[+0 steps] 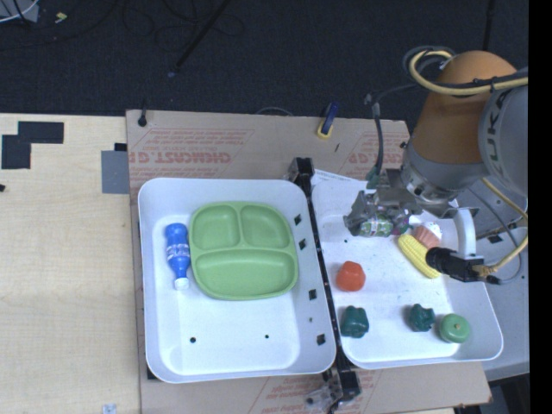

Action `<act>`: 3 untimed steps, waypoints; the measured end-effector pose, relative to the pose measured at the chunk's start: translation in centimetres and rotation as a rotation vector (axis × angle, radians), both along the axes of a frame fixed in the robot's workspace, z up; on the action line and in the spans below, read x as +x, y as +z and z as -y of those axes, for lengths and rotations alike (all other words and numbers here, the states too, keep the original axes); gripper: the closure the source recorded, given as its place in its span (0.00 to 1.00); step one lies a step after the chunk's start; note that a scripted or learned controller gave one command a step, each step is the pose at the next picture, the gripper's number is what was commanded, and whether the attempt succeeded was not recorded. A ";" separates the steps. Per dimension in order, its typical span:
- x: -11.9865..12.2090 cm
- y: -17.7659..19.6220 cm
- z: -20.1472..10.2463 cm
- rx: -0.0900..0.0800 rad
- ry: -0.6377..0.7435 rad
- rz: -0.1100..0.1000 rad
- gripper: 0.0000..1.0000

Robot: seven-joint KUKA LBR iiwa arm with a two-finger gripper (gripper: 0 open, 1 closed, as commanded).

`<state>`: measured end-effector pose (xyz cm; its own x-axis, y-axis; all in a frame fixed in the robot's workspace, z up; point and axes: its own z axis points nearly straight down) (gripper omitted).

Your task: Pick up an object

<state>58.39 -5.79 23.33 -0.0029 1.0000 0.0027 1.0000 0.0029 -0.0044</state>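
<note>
My jaws hang low over the back of the right bin, down among some small clutter there; I cannot tell how wide they stand or whether anything sits between them. Just beside me lies a yellow corn cob. Nearer the front are an orange piece, two dark green pieces and a light green ball. The left bin holds a green plate and a blue bottle.

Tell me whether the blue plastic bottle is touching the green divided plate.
Touching: in the camera view, the blue plastic bottle lies against the left edge of the green divided plate, no white showing between.
</note>
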 end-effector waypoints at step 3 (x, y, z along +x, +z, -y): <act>-2.3 -0.5 -3.2 -0.003 -0.002 0.001 1.00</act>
<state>56.12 -2.58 22.78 -0.0013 1.0000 -0.0001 1.0000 0.0013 -0.0036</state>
